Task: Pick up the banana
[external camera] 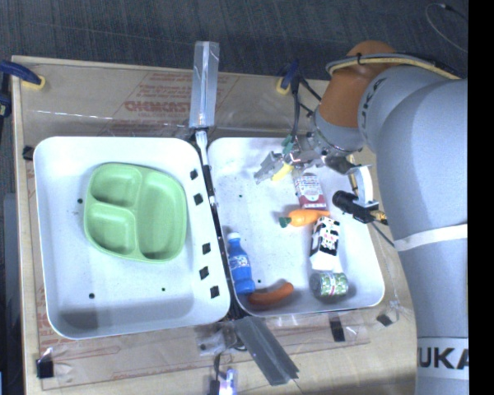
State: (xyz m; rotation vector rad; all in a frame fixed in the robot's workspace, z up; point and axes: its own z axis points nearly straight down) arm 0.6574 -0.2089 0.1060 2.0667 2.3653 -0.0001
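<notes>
Yellow sliver of banana [295, 166] peeks out at the far end of the right bin [230, 159], tucked against the gripper [272, 167], arm-side of its tip; whether it's clamped, I cannot tell.

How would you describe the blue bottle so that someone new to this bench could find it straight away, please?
Start at the right-hand white bin, the one the grey arm reaches into. Follow its left wall down toward the near corner: the blue bottle lies there with its white cap pointing away from the corner. It is the only blue item, with a reddish sausage just beyond its base.
</notes>
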